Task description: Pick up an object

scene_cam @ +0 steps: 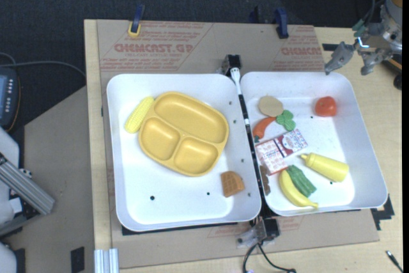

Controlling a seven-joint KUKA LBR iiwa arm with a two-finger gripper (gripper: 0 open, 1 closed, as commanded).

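The arm had not yet reached for anything: the gripper (353,59) hung at the upper right, above the far edge of the right bin (374,163), well apart from every item below, so the step in hand looked like the approach before a pick. Its two fingers (337,60) stood spread apart with nothing between them and touched nothing. The candidates lay in that right bin: a red tomato (326,106) nearest the gripper and alone on bare white floor, a tan potato-like piece (270,105) just beside a green leafy piece (285,119) and an orange carrot-like piece (262,126), a red-and-white packet (280,149), a yellow squeeze bottle (327,166), and a banana (294,192) touching a green pickle-like piece (300,179). The left bin (121,156) held a yellow divided tray (183,133), a corn cob (138,114) against its edge, and a brown waffle-like piece (232,183). The next move would likely call for choosing an isolated item, the tomato being the easy one, centring over it, descending with fingers wide, then closing squarely, since a round piece could roll away.
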